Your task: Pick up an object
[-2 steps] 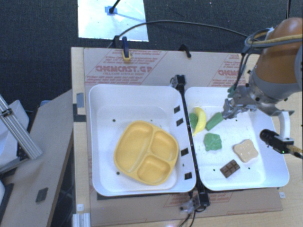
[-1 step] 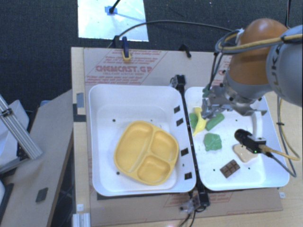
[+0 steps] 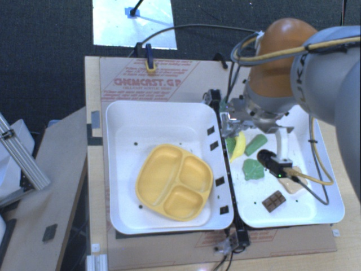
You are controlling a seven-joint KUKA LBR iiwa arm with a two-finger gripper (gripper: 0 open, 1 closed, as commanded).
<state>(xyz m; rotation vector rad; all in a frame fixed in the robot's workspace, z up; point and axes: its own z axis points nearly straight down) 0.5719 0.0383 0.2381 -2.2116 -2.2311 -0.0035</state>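
A slim yellow piece point(image 3: 240, 145), curved a little like a banana, lies tilted in the right bin point(image 3: 330, 208) near its upper left corner, close to the wall shared with the left bin point(image 3: 121, 151). Its upper end runs under the metal of the gripper point(image 3: 232, 127), so that end is hidden. A small green scrap point(image 3: 230, 146) sits just beside it on the divider side and a green block point(image 3: 256, 143) on the other, both very near it; whether they touch it is hard to make out. Below these lie a flat, ragged green piece point(image 3: 253, 169) and, well apart toward the front rim, a brown chocolate bar point(image 3: 274, 201). A pale tan piece point(image 3: 293, 183) is partly covered by robot parts. The grey arm point(image 3: 333, 72) and its orange band point(image 3: 282, 49) hide the far side of the right bin. The gripper hangs low over the yellow piece, but the wrist masks it from above, so I cannot tell whether it is open, closed, or gripping anything. A yellow divided plate point(image 3: 174, 180) lies in the left bin
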